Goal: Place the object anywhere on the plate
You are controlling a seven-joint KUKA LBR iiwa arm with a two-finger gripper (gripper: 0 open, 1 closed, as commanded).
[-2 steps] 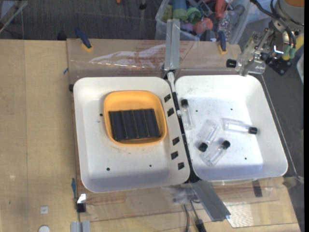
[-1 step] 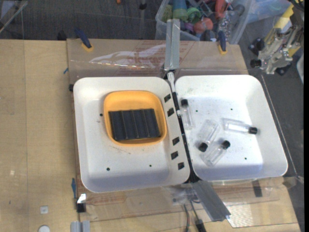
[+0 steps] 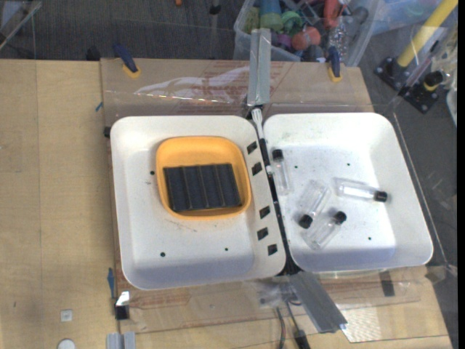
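An orange plate [image 3: 200, 148] with rounded corners sits in the left white bin [image 3: 138, 224], towards its back. A black ribbed rectangular block [image 3: 202, 187] lies flat on the plate and covers most of its floor. In the right white bin [image 3: 396, 158] lie several clear vials with black caps: one at the right [image 3: 361, 192], one near the divider [image 3: 279, 171], and two close together in the middle [image 3: 314, 203] [image 3: 327, 227].
A raised seam with black marks [image 3: 263, 195] parts the two bins. Behind them stand a metal post [image 3: 259, 67], two blue clamps [image 3: 129, 64] [image 3: 334, 65] and a clear tub of colourful toys [image 3: 312, 13]. Wooden bench surface [image 3: 51, 195] stretches to the left.
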